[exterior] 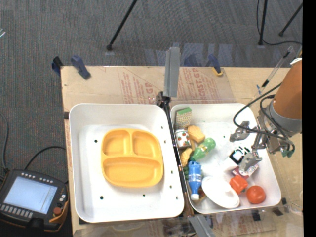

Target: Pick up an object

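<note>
A robot gripper (251, 158) hangs low over the right-hand bin (222, 110), its arm (289, 100) reaching in from the right side of the overhead view. Whether its fingers are spread or pressed together cannot be told from here, and nothing can be seen held between them. Directly under its tip lies a small pink and white object (246, 170), too small to name. Touching that object on the near side is an orange-red block (238, 184), with a red tomato-like ball (256, 194) just beside it toward the bin's front corner. Just left of the gripper sits a small black and white item (237, 155). A white bowl (220, 192) rests a little farther to the front left. Farther left again, along the bin's inner wall, toys are crowded together: a blue bottle (194, 175), a green bottle-shaped toy (203, 149), a yellow corn cob (196, 133), a round striped can (182, 138) and a green sponge-like block (184, 116). Farthest away, in the left-hand bin (81, 181), lies a yellow divided plate (132, 158). The step in hand looks like the descent onto a target, probably the pink and white object. The next move calls for settling around it without catching the orange-red block, then closing and lifting straight up.
</note>
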`<state>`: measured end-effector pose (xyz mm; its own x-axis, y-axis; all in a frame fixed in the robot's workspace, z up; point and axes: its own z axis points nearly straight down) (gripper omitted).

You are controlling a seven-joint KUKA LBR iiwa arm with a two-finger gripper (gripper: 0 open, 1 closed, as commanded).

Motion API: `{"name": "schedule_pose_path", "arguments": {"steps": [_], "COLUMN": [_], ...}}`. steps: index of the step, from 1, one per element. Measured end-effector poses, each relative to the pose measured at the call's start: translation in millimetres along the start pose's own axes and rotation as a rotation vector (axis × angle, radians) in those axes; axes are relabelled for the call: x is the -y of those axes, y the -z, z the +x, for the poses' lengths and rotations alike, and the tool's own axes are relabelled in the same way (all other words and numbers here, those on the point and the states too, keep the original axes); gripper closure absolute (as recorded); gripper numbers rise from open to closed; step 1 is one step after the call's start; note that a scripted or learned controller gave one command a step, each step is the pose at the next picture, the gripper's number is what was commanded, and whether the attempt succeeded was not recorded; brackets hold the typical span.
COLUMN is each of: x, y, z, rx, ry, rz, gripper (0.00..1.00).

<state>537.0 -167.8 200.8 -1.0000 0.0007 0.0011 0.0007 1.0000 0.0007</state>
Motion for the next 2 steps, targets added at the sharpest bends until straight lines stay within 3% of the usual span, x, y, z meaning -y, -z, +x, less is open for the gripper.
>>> {"name": "schedule_pose_path", "arguments": {"steps": [1, 2], "x": [-43.9, 26.5], "y": [-101.2, -97.4], "z": [4.9, -26.3], "rx": [0.014, 0.004], "ry": [0.140, 0.143], "rz": [0.003, 0.001], "gripper": [0.00, 0.00]}}
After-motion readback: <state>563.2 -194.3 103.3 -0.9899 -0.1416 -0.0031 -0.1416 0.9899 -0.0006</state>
